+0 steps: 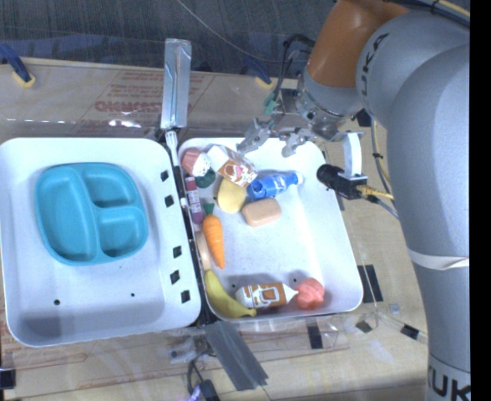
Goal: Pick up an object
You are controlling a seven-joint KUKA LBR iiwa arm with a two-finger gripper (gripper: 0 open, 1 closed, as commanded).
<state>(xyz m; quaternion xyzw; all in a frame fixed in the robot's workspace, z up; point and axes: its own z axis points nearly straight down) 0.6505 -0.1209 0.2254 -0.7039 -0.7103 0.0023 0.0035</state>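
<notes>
My claw (272,139) hangs spread apart over the right bin's (333,232) far edge, gripping nothing. The blue bottle (272,184) lies on its side near the far right corner; it looks light, stiff and slick, so I'd pinch across its middle

Bins (28,307) glossy plastic; tray (91,211) matt, prob. plastic.

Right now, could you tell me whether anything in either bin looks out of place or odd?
Nothing looks spilled or damaged. The toys are all crowded in the right bin: carrot, banana, blue bottle on its side. The left bin has a blue tray.
</notes>
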